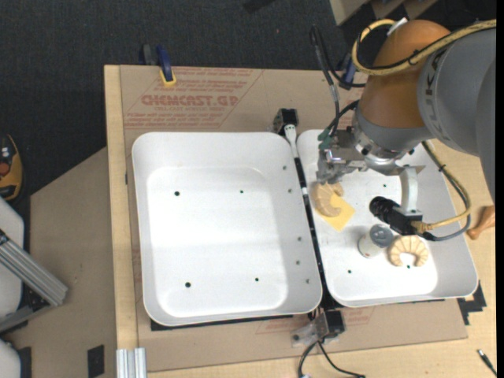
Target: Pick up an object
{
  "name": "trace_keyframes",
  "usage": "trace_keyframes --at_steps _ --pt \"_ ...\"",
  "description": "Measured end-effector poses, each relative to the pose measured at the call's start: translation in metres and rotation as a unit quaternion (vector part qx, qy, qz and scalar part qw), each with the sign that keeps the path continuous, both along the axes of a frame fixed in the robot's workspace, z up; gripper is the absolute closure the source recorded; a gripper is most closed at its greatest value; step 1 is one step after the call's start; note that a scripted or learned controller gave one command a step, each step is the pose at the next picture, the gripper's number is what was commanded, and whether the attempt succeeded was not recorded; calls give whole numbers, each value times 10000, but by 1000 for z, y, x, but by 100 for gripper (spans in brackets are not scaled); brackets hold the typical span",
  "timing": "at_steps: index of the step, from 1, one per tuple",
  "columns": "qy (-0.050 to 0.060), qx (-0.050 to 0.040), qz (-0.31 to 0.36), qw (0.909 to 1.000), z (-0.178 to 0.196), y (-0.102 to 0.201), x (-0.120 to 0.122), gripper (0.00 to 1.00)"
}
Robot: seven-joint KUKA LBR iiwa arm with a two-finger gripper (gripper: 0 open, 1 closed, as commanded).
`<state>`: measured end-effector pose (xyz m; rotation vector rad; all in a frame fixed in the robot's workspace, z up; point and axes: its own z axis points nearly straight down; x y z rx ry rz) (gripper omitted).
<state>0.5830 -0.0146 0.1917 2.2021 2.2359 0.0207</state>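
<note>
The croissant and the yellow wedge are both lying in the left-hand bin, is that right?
Not quite. The camera view shows the croissant and the yellow wedge both lying in the right-hand bin, not the left-hand one.

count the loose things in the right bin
3: a tan-and-yellow piece by the pincer, at the left wall of the right bin; a small grey round piece nearer the middle; a croissant-shaped piece right of it. The arm may hide more.
</note>
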Motion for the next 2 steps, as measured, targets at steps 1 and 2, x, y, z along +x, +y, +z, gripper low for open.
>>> trace_keyframes --at_steps 1,2 --pt "-40 -11 -23 10000 145 64 0 100" --pt "-53 -18 -53 10000 341 98 17 100"
